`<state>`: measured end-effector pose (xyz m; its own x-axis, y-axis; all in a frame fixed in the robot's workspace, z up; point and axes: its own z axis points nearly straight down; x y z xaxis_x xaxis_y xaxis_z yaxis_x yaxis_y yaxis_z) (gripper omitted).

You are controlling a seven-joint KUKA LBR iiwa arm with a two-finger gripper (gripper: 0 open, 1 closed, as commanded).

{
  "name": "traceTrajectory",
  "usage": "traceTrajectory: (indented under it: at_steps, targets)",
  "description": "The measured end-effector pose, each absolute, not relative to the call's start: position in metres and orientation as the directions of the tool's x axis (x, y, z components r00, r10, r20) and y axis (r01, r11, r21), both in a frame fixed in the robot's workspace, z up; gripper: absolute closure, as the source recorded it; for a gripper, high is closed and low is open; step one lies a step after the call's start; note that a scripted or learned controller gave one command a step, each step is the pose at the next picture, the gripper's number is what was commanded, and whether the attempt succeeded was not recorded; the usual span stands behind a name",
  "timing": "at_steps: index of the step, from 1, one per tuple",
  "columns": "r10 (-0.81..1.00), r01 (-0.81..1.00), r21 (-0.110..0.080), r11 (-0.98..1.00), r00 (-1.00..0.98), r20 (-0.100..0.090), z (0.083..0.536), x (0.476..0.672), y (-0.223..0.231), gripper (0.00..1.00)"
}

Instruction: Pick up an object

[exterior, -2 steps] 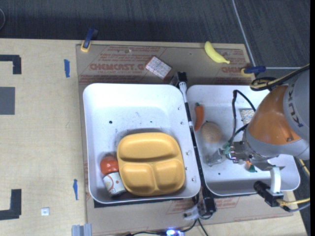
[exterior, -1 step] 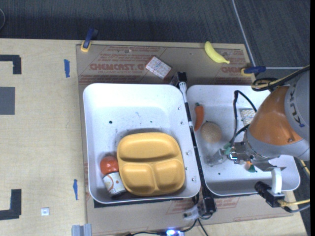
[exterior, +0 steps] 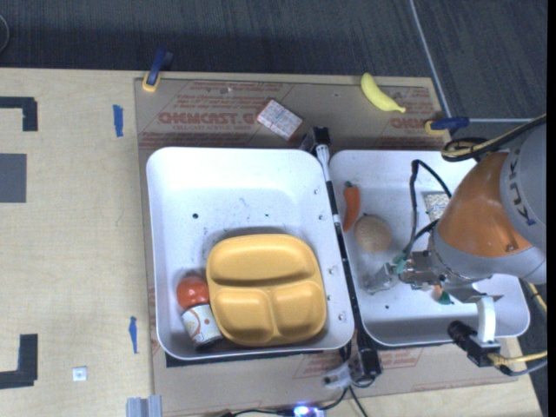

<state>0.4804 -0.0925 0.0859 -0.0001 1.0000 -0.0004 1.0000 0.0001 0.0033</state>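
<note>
Nearest the lens is the grey arm [exterior: 508, 224], its orange band uppermost, reaching in from the right over the right bin [exterior: 512, 320]. Its hand [exterior: 388, 276] sits low over the floor of that bin, pointing left. Whether the hand is released or clenched cannot be told from this angle, and no item can be seen grasped in it.

Task item: a beige rounded object [exterior: 372, 233] lies on the floor of the right bin, in its left half, just beyond the hand. Whether the two touch cannot be told. An orange carrot-shaped piece [exterior: 351, 207] lies just left of the beige object, close to the bin's left wall. A small speckled card [exterior: 434, 203] lies further right in the same bin, near the arm.

Left bin [exterior: 174, 181]: a yellow compartment tray [exterior: 265, 287] occupies the near half. A small can with a red-orange top [exterior: 196, 309] rests against the tray's left side, tilted.

Outside the bins, on the brown board [exterior: 208, 115] beneath them: a small patterned packet [exterior: 278, 118] beyond the left bin and a yellow banana [exterior: 380, 94] beyond the right bin. Blue clamps [exterior: 156, 66] hold the board's far corners. The board lies on the pale desk [exterior: 61, 259].
</note>
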Motion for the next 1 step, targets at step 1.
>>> traceTrajectory:
  at_steps: [1]
  targets:
    - [1.000, 1.000, 0.003, 0.000, 0.000, 0.000, 0.0859, 0.4804, -0.0924, 0.00]
